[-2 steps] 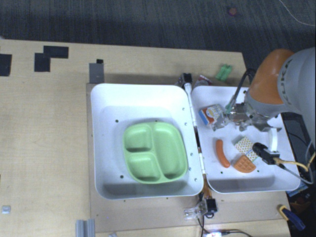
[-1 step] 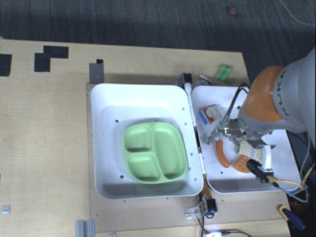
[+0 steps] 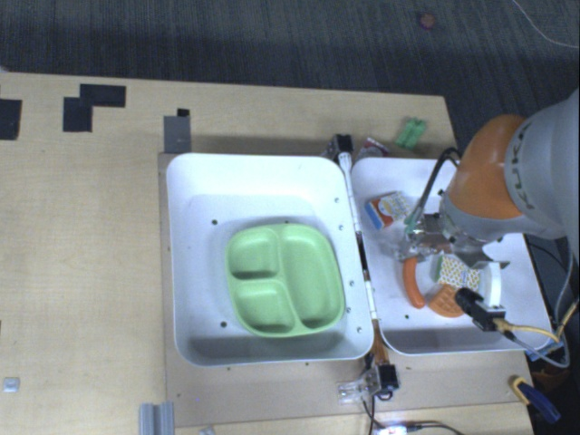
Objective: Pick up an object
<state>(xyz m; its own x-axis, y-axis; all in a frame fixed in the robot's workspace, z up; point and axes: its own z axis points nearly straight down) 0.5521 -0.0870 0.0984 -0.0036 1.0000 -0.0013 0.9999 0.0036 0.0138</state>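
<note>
The right bin [image 3: 399, 333] holds a small pile of objects. An orange curved piece [image 3: 413, 286] lies near its middle, next to an orange-brown lump [image 3: 446, 303] and a patterned pale item [image 3: 452, 270]. A small packet in white, blue and orange [image 3: 386, 209] lies toward the bin's back. My gripper [image 3: 419, 239] hangs low over this pile, just above the orange curved piece, with the arm's orange band [image 3: 485, 175] and grey wrist covering much of the bin.
The left bin [image 3: 195, 243] holds a green three-compartment plate [image 3: 284, 277]. A green object [image 3: 411, 133] lies on the bench behind the right bin. Cables and a black connector [image 3: 478, 312] trail at the right bin's front right corner.
</note>
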